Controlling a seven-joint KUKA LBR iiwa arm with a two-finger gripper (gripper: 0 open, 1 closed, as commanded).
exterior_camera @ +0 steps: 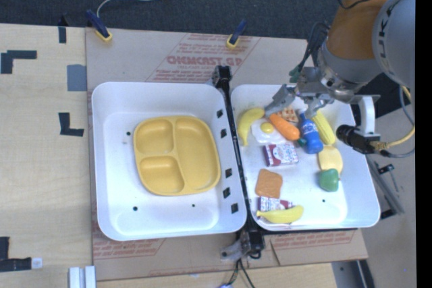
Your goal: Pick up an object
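Observation:
The right bin (358, 209) holds several toy foods: a banana (248, 123), a fried egg (265, 131), a carrot (285, 127), a blue bottle (310, 137), a corn cob (325, 128), a yellow pepper (330, 159), a green pepper (329, 179), a snack packet (279, 154), a toast slice (268, 183) and a second banana (283, 214). My gripper (298, 103) hangs over the far end of this bin, just above the carrot and the bottle. Its fingers look spread, with nothing between them.
The left bin (111, 165) holds a yellow divided plate (177, 154). A black divider (229, 138) runs between the bins. Clamps (100, 26) pin the cardboard at the back, and a cable (135, 0) lies behind it.

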